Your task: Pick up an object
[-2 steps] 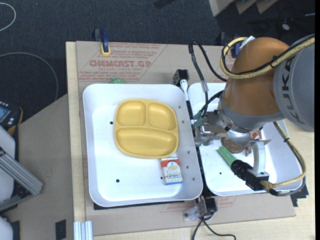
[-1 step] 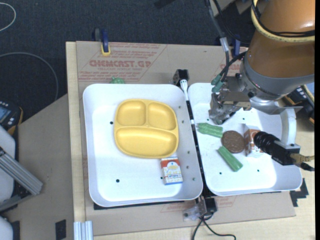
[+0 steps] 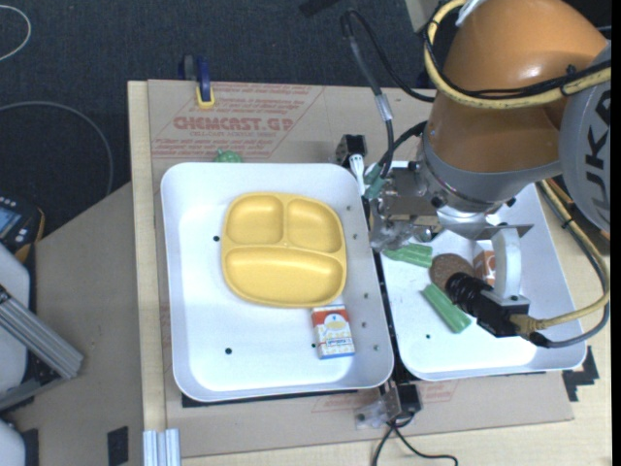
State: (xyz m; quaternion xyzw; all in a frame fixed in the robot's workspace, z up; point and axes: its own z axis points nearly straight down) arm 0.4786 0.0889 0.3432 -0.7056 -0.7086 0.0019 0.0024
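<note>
Arm [image 3: 514, 76] enters from the right — orange band uppermost, grey wrist section below it, pointing steeply down. Black cables loop around the orange housing. Gripper [image 3: 403, 223] sits low at the wrist's left side — largely hidden under the arm.

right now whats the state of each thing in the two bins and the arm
yellow plate: lying flat, right way up, in the left bin
small box: lying flat just below the plate, apart from it
green pieces: lying in the right bin
brown disc: lying flat, partly under the arm
end effector: low over the right bin's left edge
</note>
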